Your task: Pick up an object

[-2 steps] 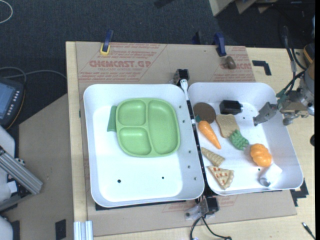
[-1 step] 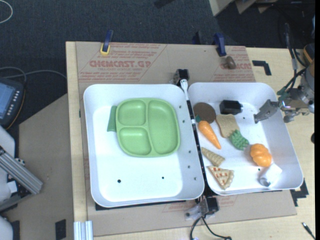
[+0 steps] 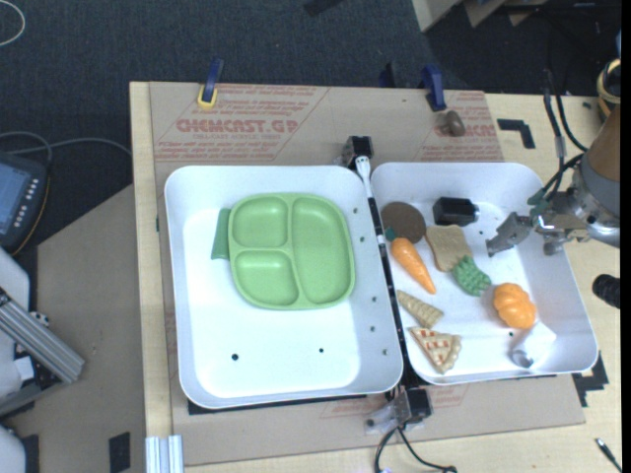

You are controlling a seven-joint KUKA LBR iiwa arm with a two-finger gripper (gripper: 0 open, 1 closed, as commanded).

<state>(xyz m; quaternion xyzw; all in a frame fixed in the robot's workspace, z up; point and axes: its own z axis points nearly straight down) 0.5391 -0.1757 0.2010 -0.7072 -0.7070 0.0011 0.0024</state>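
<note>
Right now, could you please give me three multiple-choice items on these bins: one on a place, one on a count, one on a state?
1. Where is the green divided plate?
A. left bin
B. right bin
C. on the cardboard

2. How many compartments has it?
A. two
B. three
C. five

3. What is the pincer doing?
A. lifting the carrot
B. gripping the plate
C. hovering over the right bin, holding nothing

Key: 1 A, it lies in the left bin. 2 B, three hollows show. 3 C, nothing sits between its fingers; the carrot lies apart.

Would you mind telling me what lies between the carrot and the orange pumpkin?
In the camera view, a green bumpy vegetable lies between the carrot and the pumpkin.
</note>
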